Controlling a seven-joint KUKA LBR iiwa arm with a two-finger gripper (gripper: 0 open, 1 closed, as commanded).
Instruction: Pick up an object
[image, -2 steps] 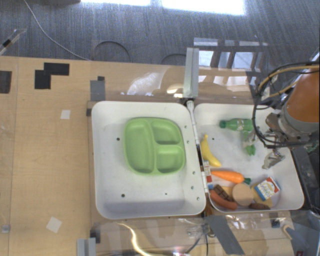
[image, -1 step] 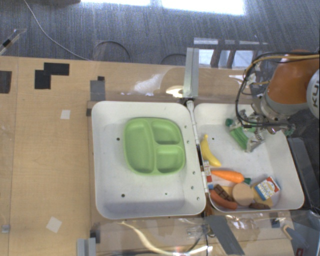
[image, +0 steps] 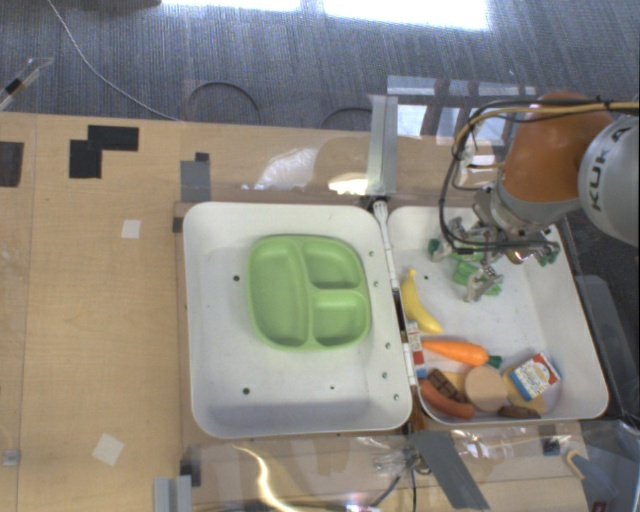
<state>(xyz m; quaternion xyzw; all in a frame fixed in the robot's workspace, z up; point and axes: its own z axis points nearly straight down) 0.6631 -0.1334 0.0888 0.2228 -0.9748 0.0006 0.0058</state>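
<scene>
Here the gripper (image: 484, 283) hung over a green object (image: 463, 270) (finger spacing unreadable); beside it, a slanted descent risked nudging it away.

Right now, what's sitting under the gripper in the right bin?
Under the gripper in the right bin lies a green object on the white floor. The wrist and cables cover part of it, so its full shape and identity cannot be seen.

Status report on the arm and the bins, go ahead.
Hand low in right bin, over a green item; grasp unconfirmed. Banana, carrot lie nearby, untouched. Green tray in left bin.
</scene>
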